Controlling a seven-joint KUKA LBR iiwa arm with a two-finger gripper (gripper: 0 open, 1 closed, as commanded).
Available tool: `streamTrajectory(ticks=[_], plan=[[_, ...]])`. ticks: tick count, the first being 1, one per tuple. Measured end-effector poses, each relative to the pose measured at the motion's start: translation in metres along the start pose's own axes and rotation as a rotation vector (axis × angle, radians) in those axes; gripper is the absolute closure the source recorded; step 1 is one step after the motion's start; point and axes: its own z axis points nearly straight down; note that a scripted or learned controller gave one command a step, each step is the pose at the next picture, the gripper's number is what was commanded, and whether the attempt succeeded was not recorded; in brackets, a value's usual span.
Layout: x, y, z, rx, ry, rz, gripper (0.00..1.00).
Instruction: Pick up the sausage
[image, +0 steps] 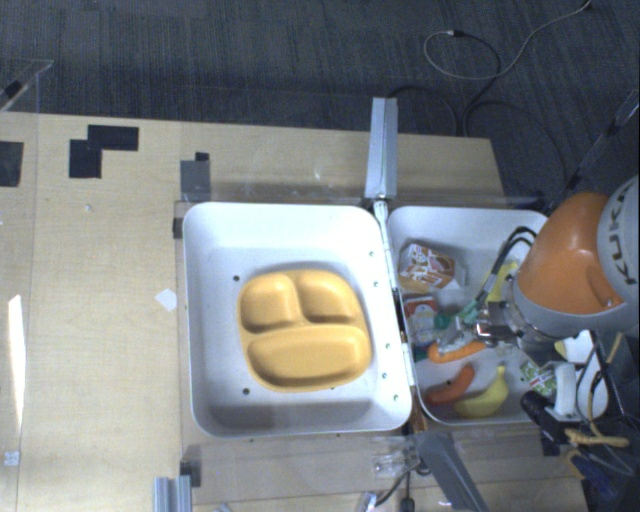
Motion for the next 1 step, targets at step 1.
streamTrajectory(ticks=[1], plan=[[-0.0043,0.0175,0.0224,-0.051,0.006,-0.019,0.0]])
